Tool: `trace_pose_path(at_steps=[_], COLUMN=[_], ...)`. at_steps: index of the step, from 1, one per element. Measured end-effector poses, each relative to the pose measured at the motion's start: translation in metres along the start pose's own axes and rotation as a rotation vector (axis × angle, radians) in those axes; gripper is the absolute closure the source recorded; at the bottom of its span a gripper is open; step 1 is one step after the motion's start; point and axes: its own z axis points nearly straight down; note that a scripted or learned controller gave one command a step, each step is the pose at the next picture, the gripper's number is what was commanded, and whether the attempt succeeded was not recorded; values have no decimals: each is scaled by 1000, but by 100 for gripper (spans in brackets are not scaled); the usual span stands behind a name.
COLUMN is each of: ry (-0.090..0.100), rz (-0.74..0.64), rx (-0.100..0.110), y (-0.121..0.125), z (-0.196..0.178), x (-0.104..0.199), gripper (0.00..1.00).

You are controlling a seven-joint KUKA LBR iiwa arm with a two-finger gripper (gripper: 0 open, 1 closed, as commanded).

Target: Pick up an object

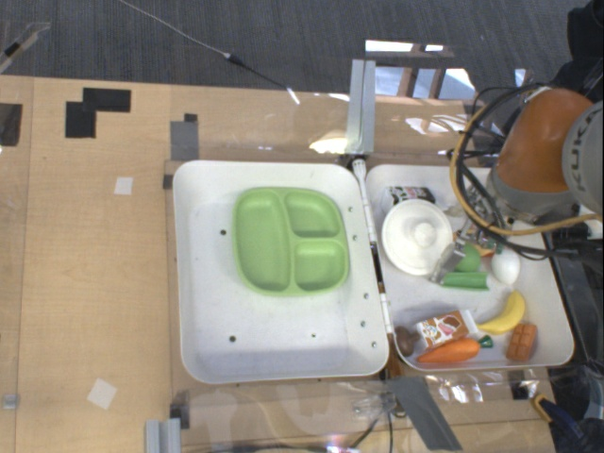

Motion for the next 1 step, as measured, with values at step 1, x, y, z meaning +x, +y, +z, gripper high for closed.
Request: trace_pose_path(at_steps=[1], ry=[-14], rz=[-4], rx=[0], y=[0], z=[-14], x=[-3], gripper=[100])
